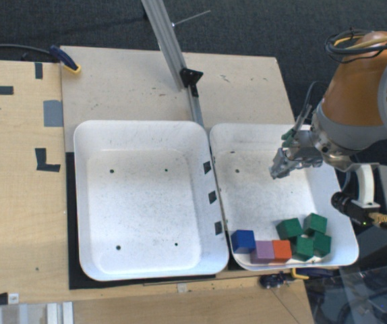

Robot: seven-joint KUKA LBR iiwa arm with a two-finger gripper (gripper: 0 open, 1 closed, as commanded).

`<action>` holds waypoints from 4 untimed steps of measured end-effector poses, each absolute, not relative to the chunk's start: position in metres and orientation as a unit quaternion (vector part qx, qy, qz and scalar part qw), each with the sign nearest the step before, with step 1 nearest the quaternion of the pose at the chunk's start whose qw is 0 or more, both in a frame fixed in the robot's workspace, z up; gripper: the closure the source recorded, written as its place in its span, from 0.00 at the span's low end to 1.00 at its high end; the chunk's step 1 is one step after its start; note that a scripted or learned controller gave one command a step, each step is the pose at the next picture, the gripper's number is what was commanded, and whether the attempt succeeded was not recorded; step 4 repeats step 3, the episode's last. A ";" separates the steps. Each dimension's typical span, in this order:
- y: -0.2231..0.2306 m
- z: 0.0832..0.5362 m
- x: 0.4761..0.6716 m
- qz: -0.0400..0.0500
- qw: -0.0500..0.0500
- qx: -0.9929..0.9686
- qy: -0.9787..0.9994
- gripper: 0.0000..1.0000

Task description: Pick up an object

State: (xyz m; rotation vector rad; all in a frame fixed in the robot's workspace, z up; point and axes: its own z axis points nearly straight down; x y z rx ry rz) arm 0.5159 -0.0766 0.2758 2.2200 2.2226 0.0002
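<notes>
The claw (282, 165) hangs over the middle of the right bin (247, 140), at the end of the grey arm (355, 106) with its orange band that reaches in from the right. Nothing lies between its tips that I can make out, and whether they stand apart or together I cannot tell, since they are small and dark against the bin floor. Below and to the right of it, well apart from the tips, the pieces to choose from are bunched in the near right corner of the same bin: a blue block (243, 240) nearest the wall shared with the other bin, then a purple block (265, 250) touching an orange block (282, 250), and beside those a cluster of green blocks (305, 236) crowded against one another and the rim. The left bin (85, 140) sits just beside the right one, both on a pale wooden surface (133, 79); a metal pole (163, 29) slants across the top, and a small blue and yellow clamp (65, 58) lies near the far left edge. By my reading, the pick is not yet made: nothing is lifted, every block rests on the bin floor, and what is left is to bring the claw to the corner, lower it onto one block, grip and raise it.
</notes>
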 end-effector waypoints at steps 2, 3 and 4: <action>0.037 0.256 0.525 -0.001 -0.001 0.705 0.709 1.00; 0.084 0.251 0.525 -0.001 -0.001 0.705 0.709 1.00; 0.084 0.251 0.525 -0.001 -0.001 0.705 0.709 1.00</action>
